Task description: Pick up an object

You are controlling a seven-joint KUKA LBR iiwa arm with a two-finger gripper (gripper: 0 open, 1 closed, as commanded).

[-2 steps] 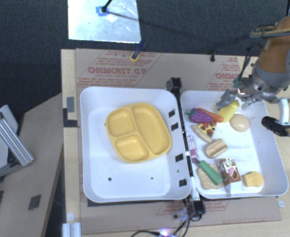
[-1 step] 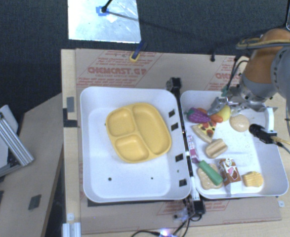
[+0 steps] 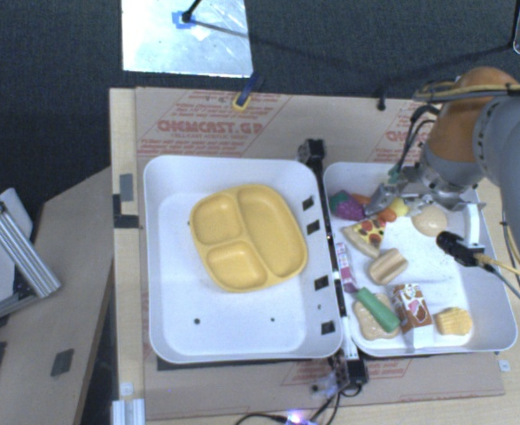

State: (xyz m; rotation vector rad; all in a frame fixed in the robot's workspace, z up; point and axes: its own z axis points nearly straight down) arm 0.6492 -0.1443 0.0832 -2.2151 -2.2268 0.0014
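A: What is sitting on the surface (image 3: 197, 113), biggest things first?

B: Two shallow white plastic bins are lying side by side. The left bin (image 3: 166, 326) is carrying a yellow three-compartment plastic tray (image 3: 246, 235). The right bin (image 3: 494, 326) is holding the toy food, heaped loosely, I judge, so there is always something to grab.

A: And the arm?

B: The grey arm with the orange band (image 3: 485, 122) is reaching over the far side of the right bin, and its hand (image 3: 392, 197) is hanging low at the far left corner of that bin. Whether it is spread or pinching, I cannot tell.

A: What is lying closest to it?

B: A purple toy piece (image 3: 346, 206) is lying just left of the hand, and a pizza-slice toy (image 3: 367, 234) is lying just on the near side of it. A pale round bun (image 3: 429, 220) is sitting to the right. Any of these could be the target; nothing is visibly being held.

A: And the smaller pieces?

B: Farther toward the near edge of the right bin, a tan bread roll (image 3: 388, 265), a green toy piece (image 3: 375, 315), a small red printed packet (image 3: 412, 306) and a yellow ridged block (image 3: 454, 322) are lying well apart from the hand.
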